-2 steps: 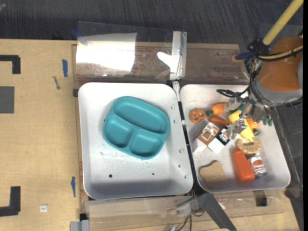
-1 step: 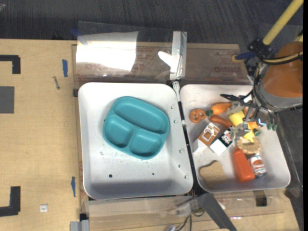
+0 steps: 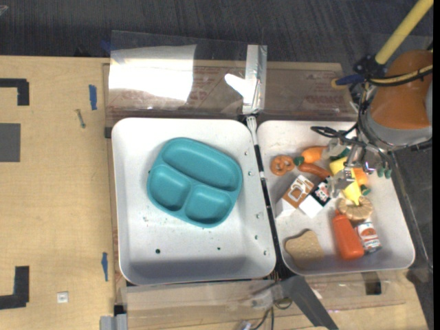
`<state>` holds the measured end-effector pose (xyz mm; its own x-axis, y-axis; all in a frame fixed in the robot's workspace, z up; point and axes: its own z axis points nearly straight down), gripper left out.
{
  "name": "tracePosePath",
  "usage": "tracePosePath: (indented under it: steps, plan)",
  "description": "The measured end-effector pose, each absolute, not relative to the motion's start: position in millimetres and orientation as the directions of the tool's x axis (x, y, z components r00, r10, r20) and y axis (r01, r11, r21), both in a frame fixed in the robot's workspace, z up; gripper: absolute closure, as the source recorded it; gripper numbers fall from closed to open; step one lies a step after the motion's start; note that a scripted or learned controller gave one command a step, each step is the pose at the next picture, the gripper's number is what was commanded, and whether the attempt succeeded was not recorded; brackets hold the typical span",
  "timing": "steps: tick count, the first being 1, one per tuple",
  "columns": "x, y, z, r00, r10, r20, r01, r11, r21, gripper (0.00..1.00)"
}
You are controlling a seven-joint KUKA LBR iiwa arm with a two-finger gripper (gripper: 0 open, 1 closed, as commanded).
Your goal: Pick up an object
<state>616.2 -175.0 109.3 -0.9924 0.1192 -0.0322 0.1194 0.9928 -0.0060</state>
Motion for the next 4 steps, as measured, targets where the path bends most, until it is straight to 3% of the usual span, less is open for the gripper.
tracePosePath:
  steps: [1, 2, 3, 4]
  plan:
    - [602.5, -182, 110, -0.984, 0.167, -0.055, 0.167, 0.986, 0.003, 0.00]
    - [608.6, -186, 109, -0.971, 0.238, -0.034, 0.238, 0.971, 0.005, 0.00]
    - [603.8, -187, 110, -0.945, 0.325, -0.043, 0.326, 0.946, 0.005, 0.00]
    - [596.3, -195, 109, -0.888, 0.458, -0.043, 0.457, 0.889, 0.019, 0.00]
